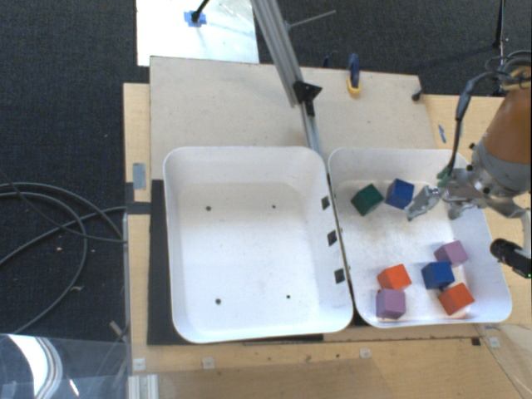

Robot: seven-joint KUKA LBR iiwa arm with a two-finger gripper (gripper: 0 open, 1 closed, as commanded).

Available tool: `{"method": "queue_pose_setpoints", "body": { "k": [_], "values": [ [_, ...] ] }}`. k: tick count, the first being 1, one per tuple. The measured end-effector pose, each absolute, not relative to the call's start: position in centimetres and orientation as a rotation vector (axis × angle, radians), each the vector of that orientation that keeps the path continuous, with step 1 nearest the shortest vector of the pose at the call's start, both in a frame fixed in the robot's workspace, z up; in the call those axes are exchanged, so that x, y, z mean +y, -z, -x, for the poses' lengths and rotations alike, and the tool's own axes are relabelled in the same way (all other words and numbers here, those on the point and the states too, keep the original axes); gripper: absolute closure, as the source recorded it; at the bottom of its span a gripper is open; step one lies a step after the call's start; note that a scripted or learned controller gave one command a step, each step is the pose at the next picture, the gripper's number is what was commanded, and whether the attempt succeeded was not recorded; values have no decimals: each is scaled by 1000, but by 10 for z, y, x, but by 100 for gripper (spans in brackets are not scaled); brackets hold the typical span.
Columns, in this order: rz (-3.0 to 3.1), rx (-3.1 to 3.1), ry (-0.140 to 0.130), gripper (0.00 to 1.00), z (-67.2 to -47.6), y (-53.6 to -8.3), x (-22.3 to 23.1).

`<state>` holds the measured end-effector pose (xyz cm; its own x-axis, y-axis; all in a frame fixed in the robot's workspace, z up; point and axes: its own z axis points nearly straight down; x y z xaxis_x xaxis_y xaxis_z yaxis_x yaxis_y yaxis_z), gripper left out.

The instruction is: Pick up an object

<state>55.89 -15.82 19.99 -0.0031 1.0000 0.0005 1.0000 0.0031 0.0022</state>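
The right bin [378, 241] holds several small cubes. A green cube [366, 199] and a blue cube [400, 193] sit near its back edge. Toward the front lie a purple cube [451, 253], a second blue cube [437, 274], an orange cube [394, 278], another purple cube [390, 303] and a red-orange cube [455, 298]. My gripper [439, 205] hangs over the back right of this bin, just right of the first blue cube. Its fingers are spread open with nothing between them.
The left bin [249, 248] stands beside the right one, with a shared wall between them. A metal pole [283, 48] slants over the back of the bench. Cables lie on the floor at left.
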Motion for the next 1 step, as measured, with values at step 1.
{"method": "queue_pose_setpoints", "body": {
  "k": [1],
  "values": [
    [-2211,2229,-5,0,-633,-157,-152]
  ]
}}
